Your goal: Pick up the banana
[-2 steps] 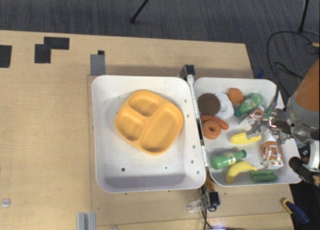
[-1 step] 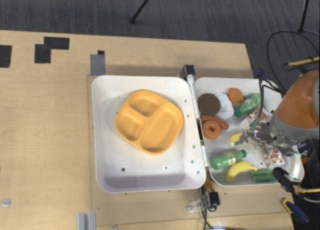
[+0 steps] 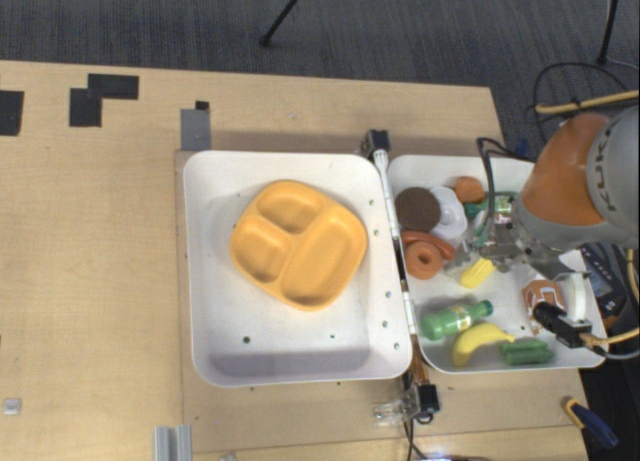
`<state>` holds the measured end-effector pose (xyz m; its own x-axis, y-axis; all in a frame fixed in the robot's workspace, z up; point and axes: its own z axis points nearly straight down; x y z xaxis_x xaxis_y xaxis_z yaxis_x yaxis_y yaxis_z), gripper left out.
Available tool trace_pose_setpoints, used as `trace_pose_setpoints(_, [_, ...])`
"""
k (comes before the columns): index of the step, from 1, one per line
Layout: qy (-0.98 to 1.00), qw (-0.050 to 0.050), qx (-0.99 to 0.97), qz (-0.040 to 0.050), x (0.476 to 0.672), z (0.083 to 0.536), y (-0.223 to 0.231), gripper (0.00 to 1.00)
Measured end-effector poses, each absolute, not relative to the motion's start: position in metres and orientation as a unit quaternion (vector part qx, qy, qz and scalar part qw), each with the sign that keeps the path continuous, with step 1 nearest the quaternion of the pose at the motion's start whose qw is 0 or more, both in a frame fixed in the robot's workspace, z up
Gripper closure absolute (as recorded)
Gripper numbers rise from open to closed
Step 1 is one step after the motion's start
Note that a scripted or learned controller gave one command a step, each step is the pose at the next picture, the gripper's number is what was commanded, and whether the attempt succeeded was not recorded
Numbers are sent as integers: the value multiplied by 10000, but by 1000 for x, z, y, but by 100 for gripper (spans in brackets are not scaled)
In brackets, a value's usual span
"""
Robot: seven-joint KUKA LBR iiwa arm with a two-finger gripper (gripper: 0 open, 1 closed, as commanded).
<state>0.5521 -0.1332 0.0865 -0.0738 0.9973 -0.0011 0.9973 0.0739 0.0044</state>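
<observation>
The yellow banana (image 3: 478, 341) lies curved near the front edge of the right bin (image 3: 436, 357), just below a green bottle (image 3: 455, 319). My gripper (image 3: 492, 247) hangs over the middle of that bin, behind the banana and apart from it. It is right above a small yellow block (image 3: 477, 272). The arm's orange band (image 3: 560, 184) and grey wrist come in from the right and hide the bin's right side.
The left bin (image 3: 210, 349) holds an orange divided plate (image 3: 298, 243). Also in the right bin are a brown disc (image 3: 418, 207), an orange ring (image 3: 425, 254), a small orange item (image 3: 467, 189), a dark green piece (image 3: 527, 352) and a white and orange object (image 3: 547, 295).
</observation>
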Motion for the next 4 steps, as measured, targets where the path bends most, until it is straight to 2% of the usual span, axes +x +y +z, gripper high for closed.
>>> trace_pose_setpoints(1, [7334, 37, 6798, 32, 555, 97, -132, 100])
trace_pose_setpoints(2, [7253, -3, 6885, 4, 488, 183, -51, 100])
trace_pose_setpoints(3, [6836, 1, 7299, 5, 488, 207, 3, 100])
trace_pose_setpoints(4, [4680, -8, 8837, -9, 491, 183, 42, 100])
